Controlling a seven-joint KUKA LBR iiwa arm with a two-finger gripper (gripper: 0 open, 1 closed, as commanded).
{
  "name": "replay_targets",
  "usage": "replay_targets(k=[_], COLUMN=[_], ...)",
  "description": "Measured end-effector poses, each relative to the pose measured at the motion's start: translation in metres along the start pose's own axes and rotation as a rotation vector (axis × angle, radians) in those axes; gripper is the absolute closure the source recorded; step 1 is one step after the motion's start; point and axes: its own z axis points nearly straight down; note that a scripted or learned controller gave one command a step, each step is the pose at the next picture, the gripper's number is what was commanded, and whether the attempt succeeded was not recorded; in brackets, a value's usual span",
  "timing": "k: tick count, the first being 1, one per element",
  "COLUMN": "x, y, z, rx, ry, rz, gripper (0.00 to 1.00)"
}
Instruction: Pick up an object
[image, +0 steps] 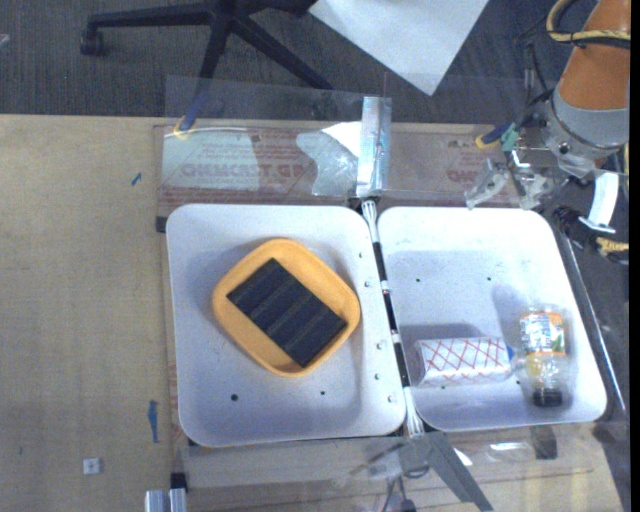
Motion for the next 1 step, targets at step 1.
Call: replay_targets(k=[1], x=[-0.0078], y=[-0.0772], z=[0.0993], rx=[0.0], ry=[-0.001], rz=[0.074], gripper=[0.0])
